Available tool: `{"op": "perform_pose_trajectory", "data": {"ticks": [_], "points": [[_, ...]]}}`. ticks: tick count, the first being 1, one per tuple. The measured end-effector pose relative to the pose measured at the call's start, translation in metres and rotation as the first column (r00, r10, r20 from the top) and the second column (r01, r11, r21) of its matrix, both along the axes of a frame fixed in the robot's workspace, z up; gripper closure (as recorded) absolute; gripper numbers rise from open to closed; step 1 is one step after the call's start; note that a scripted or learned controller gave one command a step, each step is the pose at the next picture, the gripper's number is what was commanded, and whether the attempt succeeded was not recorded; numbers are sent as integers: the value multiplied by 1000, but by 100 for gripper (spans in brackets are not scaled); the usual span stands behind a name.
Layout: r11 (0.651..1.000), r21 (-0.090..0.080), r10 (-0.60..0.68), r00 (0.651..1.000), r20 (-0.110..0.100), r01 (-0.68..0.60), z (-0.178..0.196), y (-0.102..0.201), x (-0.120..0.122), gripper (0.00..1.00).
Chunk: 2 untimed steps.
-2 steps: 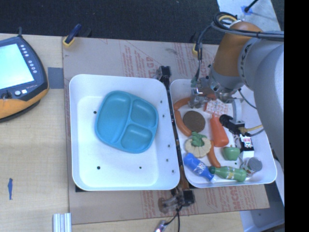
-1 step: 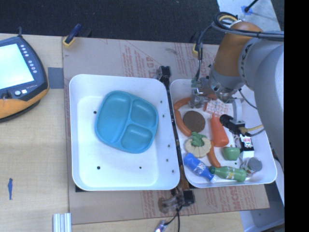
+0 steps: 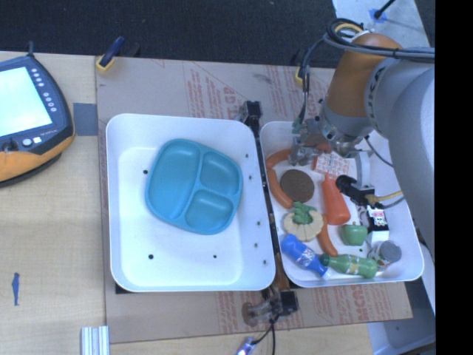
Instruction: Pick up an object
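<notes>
Nearest the camera, a green plastic bottle (image 3: 353,265) and a blue crumpled packet (image 3: 302,254) were crowded against the right white bin (image 3: 409,271), with a round brown patty (image 3: 297,186) and an orange carrot-shaped toy (image 3: 335,200) beyond. The approach step was judged in hand: the tool (image 3: 304,151) was lowered at the bin's far end beside a curved orange sausage (image 3: 275,174), nothing seen gripped, its opening impossible to tell. A clean descent onto one piece was called for, with neighbours packed close; the blue divided plate (image 3: 194,186) lay in the left bin.

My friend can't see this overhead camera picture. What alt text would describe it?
A grey and orange robot arm lowers its claw into the right white bin of toy food, above a brown patty. The left bin holds a blue divided plate.
</notes>
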State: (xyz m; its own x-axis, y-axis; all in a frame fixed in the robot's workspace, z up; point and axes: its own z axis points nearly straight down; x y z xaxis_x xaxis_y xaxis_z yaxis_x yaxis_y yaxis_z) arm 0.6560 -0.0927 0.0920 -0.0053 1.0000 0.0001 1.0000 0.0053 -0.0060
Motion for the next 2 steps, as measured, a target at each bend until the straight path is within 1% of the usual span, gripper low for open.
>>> {"op": "perform_pose_trajectory", "data": {"ticks": [2], "points": [[1000,0,0,1000,0,0,0,0,0,0]]}}
